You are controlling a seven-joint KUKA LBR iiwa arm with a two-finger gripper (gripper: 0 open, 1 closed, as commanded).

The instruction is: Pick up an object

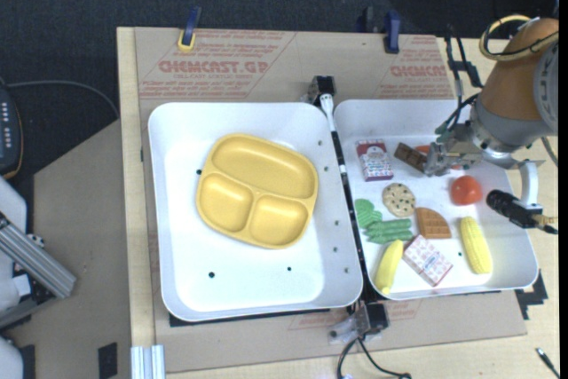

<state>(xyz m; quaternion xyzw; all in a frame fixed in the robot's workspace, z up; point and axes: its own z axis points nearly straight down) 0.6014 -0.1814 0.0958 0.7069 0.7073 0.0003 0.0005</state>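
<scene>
Gripper [441, 157] hangs low in our right bin [524, 280], near its top, and we cannot tell its state. We see a small brown block [409, 155] just beside it, at nine o'clock, lying long toward ten o'clock. A red tomato [465, 189] sits near, at about four o'clock. We think the brown block is closest.

Well away from your tool [441, 157], toward the view's left, you have a yellow three-compartment plate [256, 189] lying in the neighbouring white bin [169, 191], and farther up the view from the tool a yellow clamp [188, 31] and a blue clamp [391, 31] grip the counter's [266, 67] far edge.
</scene>
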